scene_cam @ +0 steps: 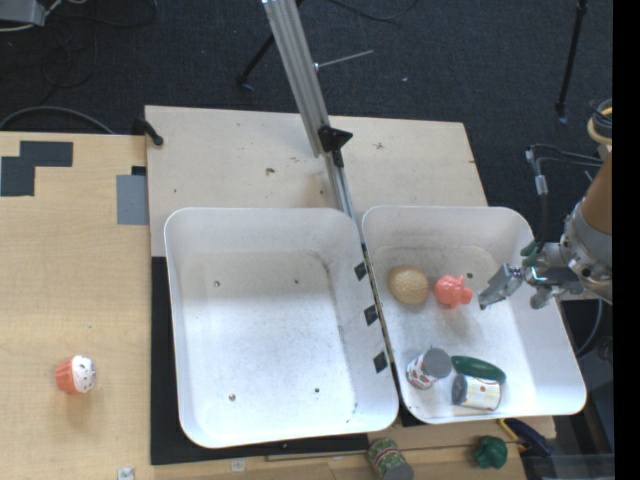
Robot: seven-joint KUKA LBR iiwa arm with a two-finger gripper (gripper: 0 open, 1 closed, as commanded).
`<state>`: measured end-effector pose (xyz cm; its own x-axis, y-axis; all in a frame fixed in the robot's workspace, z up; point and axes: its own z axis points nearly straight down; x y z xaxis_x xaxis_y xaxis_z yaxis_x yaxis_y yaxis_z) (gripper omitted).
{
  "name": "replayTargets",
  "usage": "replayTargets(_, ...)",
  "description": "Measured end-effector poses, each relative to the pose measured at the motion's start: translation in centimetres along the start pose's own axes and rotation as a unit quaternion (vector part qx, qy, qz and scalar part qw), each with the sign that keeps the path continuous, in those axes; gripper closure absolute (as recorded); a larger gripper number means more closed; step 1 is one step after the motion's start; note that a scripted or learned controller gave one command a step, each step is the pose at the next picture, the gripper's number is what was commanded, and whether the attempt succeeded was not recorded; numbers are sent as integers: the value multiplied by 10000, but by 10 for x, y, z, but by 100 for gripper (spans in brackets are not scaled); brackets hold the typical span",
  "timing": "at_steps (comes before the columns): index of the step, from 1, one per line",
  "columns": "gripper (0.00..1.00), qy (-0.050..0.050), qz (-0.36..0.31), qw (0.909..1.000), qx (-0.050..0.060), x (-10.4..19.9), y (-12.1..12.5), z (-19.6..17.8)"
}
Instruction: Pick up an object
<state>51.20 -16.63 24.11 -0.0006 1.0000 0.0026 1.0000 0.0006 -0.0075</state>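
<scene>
the pink toy (452, 290) lies mid right bin (540, 388), touching nothing, just beside the tan ball (408, 285). it looks light, small and lumpy, best pinched across its middle. the hand (515, 286) hovers near it, fingers apart and empty. cup (430, 367) and green thing (478, 370) sit by the front edge, out of the way.

Two bins, five things inside, three things outside

There are two white bins: the left bin (190, 268) and the right bin (520, 230). In the right bin I count one tan ball (408, 285), one pink toy (452, 290), one small can (429, 367), one green lid (478, 368) and one white cup (478, 394). Outside lie one red-white figure (75, 374), one green toy (490, 452) and one dark can (386, 458).
</scene>
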Motion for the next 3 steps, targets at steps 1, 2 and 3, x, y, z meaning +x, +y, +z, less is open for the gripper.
replayTargets(1,0,-7,11,10000,-24,-1,1,-2)
replayTargets(2,0,-1,3,10000,0,4,5,43)
replayTargets(3,0,1,10,10000,6,6,11,104)
